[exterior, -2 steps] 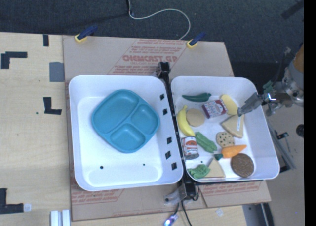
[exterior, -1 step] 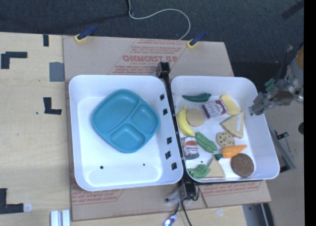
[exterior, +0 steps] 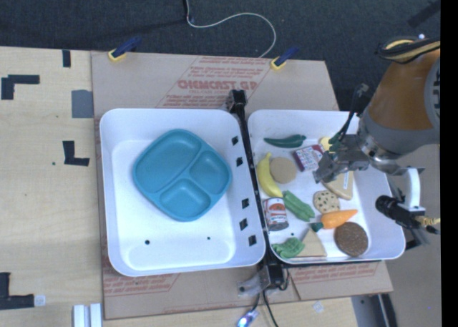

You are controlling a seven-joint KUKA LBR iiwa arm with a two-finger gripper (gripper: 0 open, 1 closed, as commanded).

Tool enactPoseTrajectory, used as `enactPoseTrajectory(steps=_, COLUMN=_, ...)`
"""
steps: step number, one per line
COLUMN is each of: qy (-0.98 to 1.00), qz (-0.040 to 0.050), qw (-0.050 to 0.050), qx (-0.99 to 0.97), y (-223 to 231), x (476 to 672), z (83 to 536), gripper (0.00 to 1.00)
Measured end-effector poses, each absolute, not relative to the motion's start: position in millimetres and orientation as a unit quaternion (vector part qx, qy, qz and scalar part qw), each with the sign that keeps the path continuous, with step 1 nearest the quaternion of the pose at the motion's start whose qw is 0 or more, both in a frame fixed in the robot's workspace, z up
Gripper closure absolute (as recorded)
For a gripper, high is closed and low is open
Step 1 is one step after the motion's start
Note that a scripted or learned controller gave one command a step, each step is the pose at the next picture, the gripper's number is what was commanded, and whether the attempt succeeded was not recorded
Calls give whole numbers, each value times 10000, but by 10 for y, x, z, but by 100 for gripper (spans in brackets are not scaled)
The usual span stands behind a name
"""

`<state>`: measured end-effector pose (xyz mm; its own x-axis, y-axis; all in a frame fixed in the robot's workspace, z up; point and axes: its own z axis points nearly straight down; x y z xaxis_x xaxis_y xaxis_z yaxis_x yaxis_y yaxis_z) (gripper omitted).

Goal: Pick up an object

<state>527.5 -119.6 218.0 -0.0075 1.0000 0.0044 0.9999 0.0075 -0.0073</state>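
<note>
Two shallow white bins sit side by side on a cardboard sheet (exterior: 207, 79) laid over the wooden tabletop (exterior: 43, 197). The left bin (exterior: 118, 243) carries a blue divided plate (exterior: 182, 174), tilted like a diamond near its centre. The right bin (exterior: 383, 250) holds a scatter of toy food: a green chili pepper (exterior: 285, 141) toward 12 o'clock, a banana (exterior: 267, 176) along the 9 o'clock wall, a round tan biscuit (exterior: 283, 169) just beside it, a small can (exterior: 275, 213) below the banana, a green pea pod (exterior: 298, 205), a chocolate-chip cookie (exterior: 325, 200), an orange carrot (exterior: 336, 218), a brown round patty (exterior: 351, 239) at 5 o'clock, and a leafy green piece (exterior: 289, 248) at 7 o'clock. The arm (exterior: 404, 111) reaches in from 3 o'clock, and its jaws (exterior: 330, 166) hang low over the middle of the right bin, between a purple-and-white packet (exterior: 308, 156) and a pale wedge (exterior: 341, 186). Whether they are released or clenched cannot be told.
</note>
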Motion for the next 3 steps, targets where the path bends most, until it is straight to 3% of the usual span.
enactPoseTrajectory(steps=1, qy=-7088, qz=5, qw=2, qx=-7054, y=-914, x=5794, z=1615, gripper=100)
enactPoseTrajectory(steps=2, qy=-7103, qz=-5, qw=22, qx=-7039, y=-115, x=5548, z=1851, gripper=100)
enactPoseTrajectory(steps=3, qy=-7078, qz=-26, qw=-18, qx=-7064, y=-142, x=4945, z=3144, gripper=100)
